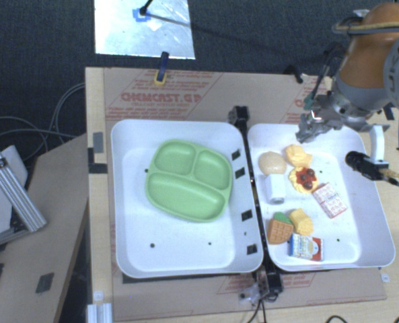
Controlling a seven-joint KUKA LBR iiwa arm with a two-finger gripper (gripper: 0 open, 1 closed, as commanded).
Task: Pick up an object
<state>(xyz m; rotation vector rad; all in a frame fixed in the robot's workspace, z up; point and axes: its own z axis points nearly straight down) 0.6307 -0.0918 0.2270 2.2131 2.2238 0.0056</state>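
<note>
Milk carton [305,247], waffle [279,230] etc. in right bin [374,247]; green tray [188,180] in left bin [128,200]; tool [307,132] state unclear.

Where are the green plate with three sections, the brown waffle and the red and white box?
Green three-section plate [188,180]: camera view, on its big front section.
Brown square waffle [279,231]: camera view, on its top face.
Red and white flat box [328,200]: camera view, on its top.

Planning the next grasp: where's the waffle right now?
The waffle lies in the right bin, near its front left corner, beside the yellow piece and just left of the blue-and-white carton.
</note>
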